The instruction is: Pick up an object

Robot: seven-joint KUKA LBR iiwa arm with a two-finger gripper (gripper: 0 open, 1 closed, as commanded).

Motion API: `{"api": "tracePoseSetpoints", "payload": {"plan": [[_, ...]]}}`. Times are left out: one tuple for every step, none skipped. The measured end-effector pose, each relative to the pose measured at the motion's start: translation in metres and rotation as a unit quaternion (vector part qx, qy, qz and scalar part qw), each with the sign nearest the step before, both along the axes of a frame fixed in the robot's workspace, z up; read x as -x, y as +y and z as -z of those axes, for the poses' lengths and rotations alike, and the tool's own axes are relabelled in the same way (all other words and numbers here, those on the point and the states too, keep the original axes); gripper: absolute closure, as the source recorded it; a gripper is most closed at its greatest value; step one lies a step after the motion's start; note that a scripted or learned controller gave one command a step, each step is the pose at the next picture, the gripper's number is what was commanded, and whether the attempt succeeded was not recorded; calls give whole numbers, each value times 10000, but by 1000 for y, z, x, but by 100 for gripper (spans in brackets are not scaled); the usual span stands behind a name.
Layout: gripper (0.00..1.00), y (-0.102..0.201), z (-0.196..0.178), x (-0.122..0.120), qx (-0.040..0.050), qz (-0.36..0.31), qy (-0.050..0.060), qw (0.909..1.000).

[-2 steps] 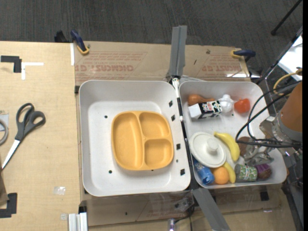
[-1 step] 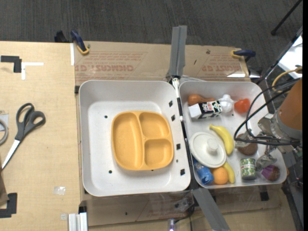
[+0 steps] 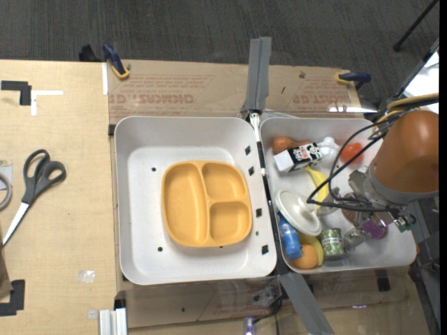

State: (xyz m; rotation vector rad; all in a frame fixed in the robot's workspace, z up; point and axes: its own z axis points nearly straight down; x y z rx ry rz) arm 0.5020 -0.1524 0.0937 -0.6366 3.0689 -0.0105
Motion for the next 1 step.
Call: {"api": "tracePoseSetpoints", "payload": {"plan": [[0,49,1,-35,-6,1202,4,9927]]}}
